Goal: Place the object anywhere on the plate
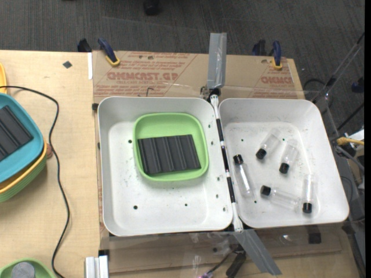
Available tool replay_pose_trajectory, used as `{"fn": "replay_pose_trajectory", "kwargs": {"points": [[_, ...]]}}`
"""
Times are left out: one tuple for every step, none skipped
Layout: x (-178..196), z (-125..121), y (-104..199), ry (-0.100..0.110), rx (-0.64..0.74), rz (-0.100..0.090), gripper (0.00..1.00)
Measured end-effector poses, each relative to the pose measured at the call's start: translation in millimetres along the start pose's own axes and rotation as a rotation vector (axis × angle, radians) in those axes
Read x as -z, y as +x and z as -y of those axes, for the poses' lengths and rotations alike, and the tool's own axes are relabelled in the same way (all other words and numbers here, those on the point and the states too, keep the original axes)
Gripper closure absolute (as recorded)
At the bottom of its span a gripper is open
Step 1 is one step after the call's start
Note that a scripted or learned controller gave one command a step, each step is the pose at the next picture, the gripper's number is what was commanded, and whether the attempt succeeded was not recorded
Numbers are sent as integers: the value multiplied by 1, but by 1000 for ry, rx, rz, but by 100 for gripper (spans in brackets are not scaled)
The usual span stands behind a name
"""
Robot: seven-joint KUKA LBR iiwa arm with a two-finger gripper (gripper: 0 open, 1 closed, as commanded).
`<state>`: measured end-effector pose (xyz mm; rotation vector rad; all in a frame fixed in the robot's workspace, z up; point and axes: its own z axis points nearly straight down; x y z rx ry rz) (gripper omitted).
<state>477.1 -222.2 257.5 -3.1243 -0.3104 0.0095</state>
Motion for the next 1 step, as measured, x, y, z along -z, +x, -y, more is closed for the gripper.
{"fn": "replay_pose_trajectory", "kwargs": {"points": [[123,-5,28,-2,7,0,0]]}}
